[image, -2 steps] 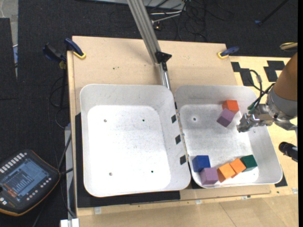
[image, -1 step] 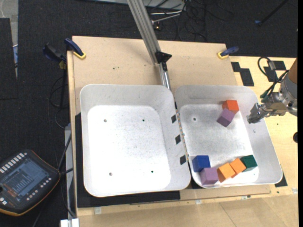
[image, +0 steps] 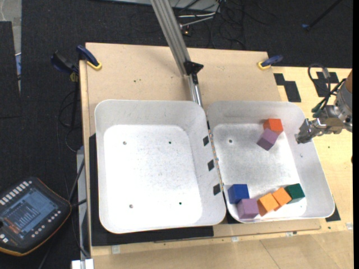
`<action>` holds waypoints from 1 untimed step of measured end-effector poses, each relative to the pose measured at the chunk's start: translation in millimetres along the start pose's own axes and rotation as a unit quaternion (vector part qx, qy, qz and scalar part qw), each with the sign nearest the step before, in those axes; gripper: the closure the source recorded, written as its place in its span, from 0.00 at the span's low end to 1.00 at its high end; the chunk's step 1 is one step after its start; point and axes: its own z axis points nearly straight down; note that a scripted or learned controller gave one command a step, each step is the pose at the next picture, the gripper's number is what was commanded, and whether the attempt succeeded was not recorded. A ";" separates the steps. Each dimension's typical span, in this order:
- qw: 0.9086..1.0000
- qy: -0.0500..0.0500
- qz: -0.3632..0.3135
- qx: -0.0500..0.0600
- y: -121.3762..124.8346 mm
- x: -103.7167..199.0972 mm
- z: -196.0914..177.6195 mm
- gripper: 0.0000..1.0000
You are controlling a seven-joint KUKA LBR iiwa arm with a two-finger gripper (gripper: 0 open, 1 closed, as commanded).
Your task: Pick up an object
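In the right white bin (image: 314, 167) I see six small foam-like blocks. An orange cube (image: 274, 125) touches a tilted purple cube (image: 267, 139) near the far wall. Along the near wall sit a blue cube (image: 238, 193), a purple block (image: 248, 208), an orange block (image: 269, 201) and a green cube (image: 294, 193), close together.

Camera, one, fixed: mounted above my bench (image: 168, 66), looking down at a slant. Frames both white bins, left bin (image: 106, 150) and right bin (image: 314, 167), side by side, plus dark floor beyond the far edge. Moderate distance; my arm (image: 345, 102) enters from its right
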 end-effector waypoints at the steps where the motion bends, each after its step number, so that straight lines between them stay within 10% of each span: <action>1: 1.000 0.001 -0.003 0.000 18.5 52.3 -8.2 1.00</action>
